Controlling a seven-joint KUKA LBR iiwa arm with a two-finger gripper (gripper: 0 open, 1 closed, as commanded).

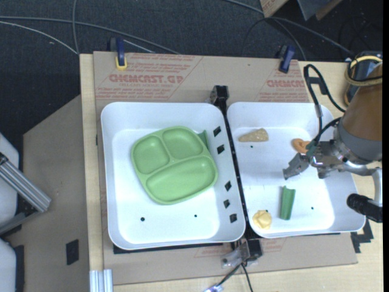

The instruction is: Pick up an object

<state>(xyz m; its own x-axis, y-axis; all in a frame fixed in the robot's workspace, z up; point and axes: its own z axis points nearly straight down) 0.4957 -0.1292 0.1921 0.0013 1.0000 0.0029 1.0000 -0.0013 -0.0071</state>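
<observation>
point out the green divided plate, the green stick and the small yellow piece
green divided plate [175, 164], camera view, large lower compartment
green stick [287, 202], camera view, middle of its length
small yellow piece [262, 219], camera view, its centre

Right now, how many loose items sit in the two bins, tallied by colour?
Green: 2, the divided plate in the left bin and the small block in the right bin
Tan: 1, the lump
Orange: 1, the piece
Yellow: 1, the piece
Total: 5
</observation>
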